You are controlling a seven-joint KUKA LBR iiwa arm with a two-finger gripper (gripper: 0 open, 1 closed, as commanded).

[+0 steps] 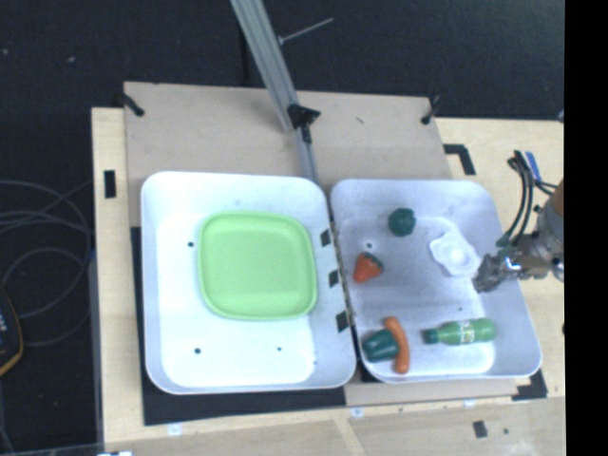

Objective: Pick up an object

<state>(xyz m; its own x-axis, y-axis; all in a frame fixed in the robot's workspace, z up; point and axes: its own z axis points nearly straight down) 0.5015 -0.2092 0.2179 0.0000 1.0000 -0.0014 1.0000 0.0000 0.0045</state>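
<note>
Two shallow white bins sit side by side on the table. Left bin (171,255) carries a light green square plastic plate (256,265). Right bin (513,340) holds a dark green ball (403,221), a crumpled white piece (452,253), an orange-red strawberry-shaped toy (367,269), an orange carrot-shaped toy with a green cap (389,343) and a green plastic bottle lying on its side (461,332). The gripper (492,275) hangs at that bin's right rim, just right of the white piece; whether its fingers are wide or narrow, I cannot tell.
</note>
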